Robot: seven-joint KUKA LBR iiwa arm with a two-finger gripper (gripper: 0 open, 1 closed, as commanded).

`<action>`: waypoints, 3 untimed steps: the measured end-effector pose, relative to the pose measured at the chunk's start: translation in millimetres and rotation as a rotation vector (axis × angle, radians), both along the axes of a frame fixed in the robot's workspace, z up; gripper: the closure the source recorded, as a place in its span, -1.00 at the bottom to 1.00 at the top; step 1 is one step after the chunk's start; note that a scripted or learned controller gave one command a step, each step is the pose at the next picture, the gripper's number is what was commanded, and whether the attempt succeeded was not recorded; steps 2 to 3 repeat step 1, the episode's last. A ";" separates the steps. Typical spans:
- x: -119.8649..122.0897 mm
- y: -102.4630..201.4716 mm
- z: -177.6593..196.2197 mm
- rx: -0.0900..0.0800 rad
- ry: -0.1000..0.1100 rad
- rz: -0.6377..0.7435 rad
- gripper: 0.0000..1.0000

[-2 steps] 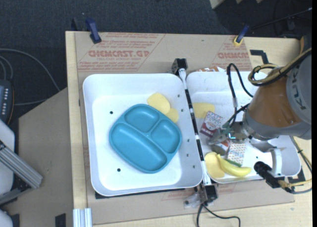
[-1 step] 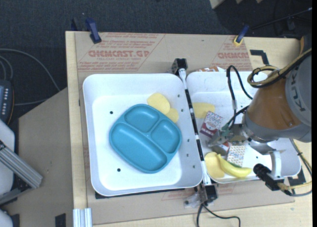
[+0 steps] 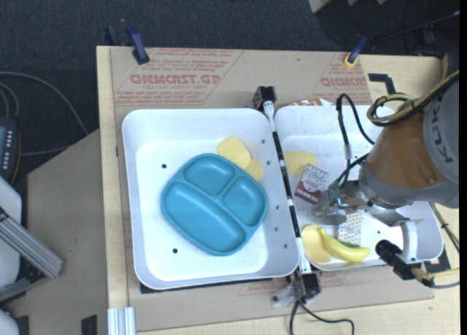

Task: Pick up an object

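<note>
My gripper [image 3: 330, 208] hangs low in the right bin [image 3: 321, 117], on the end of the grey and orange arm [image 3: 406, 157]. It sits between a red and white packet [image 3: 311, 183] to its upper left and a checked packet [image 3: 352, 230] to its lower right. A yellow banana [image 3: 337, 248] lies just below it, near the bin's front edge. I cannot make out anything held in the gripper. A pale yellow piece [image 3: 298, 160] rests further back in the same bin.
The left bin [image 3: 146, 202] holds a blue divided plate [image 3: 213, 203] and two pale yellow pieces [image 3: 235, 152] at its back right. A black divider rail [image 3: 281, 169] runs between the bins. Cables [image 3: 354, 125] loop over the right bin's back.
</note>
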State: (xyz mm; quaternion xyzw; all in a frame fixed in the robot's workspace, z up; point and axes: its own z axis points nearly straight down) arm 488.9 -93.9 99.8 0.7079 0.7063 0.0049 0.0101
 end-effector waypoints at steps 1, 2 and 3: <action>17.6 31.8 84.8 0.007 0.021 0.003 1.00; 17.6 31.8 84.8 0.007 0.021 0.003 1.00; 17.6 31.8 84.8 0.007 0.021 0.003 1.00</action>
